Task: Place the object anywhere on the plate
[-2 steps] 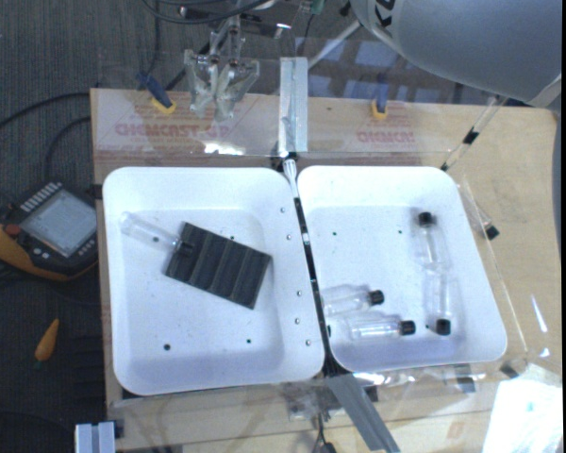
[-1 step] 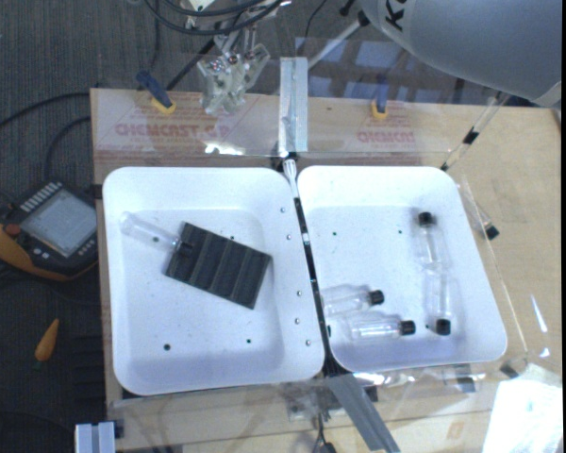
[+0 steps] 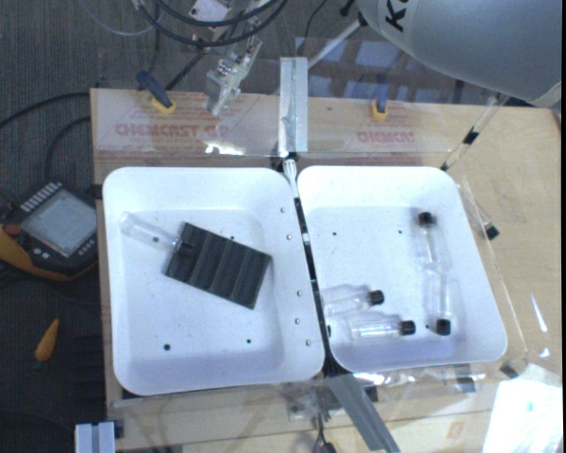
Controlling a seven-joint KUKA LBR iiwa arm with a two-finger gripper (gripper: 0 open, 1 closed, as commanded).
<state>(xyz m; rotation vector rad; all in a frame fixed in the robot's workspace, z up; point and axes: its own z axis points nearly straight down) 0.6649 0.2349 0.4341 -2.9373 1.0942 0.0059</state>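
Clear vial (image 3: 149, 230) lay in left bin (image 3: 137, 347), touching dark plate (image 3: 217, 264); gripper (image 3: 228, 75) hung well above beyond bin, fingers' state unclear.

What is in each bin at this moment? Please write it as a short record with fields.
left bin: dark ribbed plate, tilted; one clear vial beside the plate's upper-left corner
right bin: four clear vials with black caps
vials near divider: two, lying sideways
vials near right wall: two, lying end to end
arm: above the bench, upper right
on plate: nothing yet
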